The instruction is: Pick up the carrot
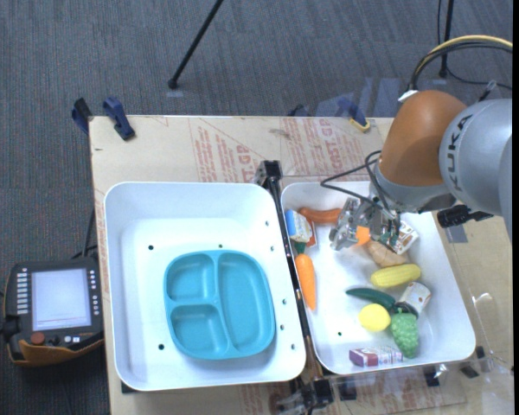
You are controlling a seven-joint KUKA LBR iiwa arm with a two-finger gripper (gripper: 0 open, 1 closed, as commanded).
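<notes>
The carrot (pixel 305 280) is orange and tapered. It lies lengthwise along the left wall of the right bin (pixel 454 275), pointing toward the front. My gripper (pixel 356 226) hangs low over the back middle of that bin, roughly a hand's width right of and behind the carrot, apart from it. A small orange piece (pixel 363 235) shows just under the gripper; I cannot tell what it is. The grey arm with its orange band (pixel 419 141) comes in from the right.
Around the gripper lie a red-orange sausage-like item (pixel 324 215), a blue-and-white carton (pixel 296 228) and a tan lump (pixel 383 253). Further forward are corn (pixel 396 275), a dark green vegetable (pixel 371 296), a lemon (pixel 374 317), green grapes (pixel 405 334), a can (pixel 414 296) and a small box (pixel 368 356). The left bin (pixel 125 232) holds a teal divided plate (pixel 218 303).
</notes>
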